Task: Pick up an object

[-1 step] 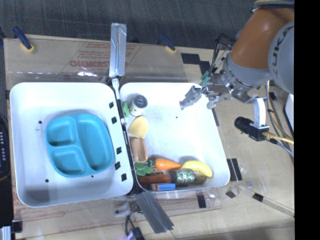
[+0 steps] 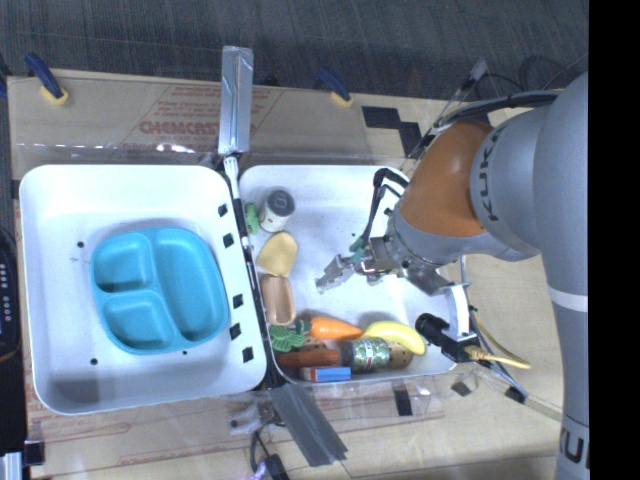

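Over the right bin's (image 2: 330, 180) bare middle the gripper (image 2: 330, 276) hangs with fingers apart, holding nothing, the banana (image 2: 396, 337) lying lower right of it.

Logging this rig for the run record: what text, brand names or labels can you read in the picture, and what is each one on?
"KUKA", partly seen, running down the grey arm by the orange band.
"CHEMCAS...", red print on the cardboard sheet behind the bins; the smaller red lines above it are too blurred to read.
The bottle in the right bin has a label, too small to read.
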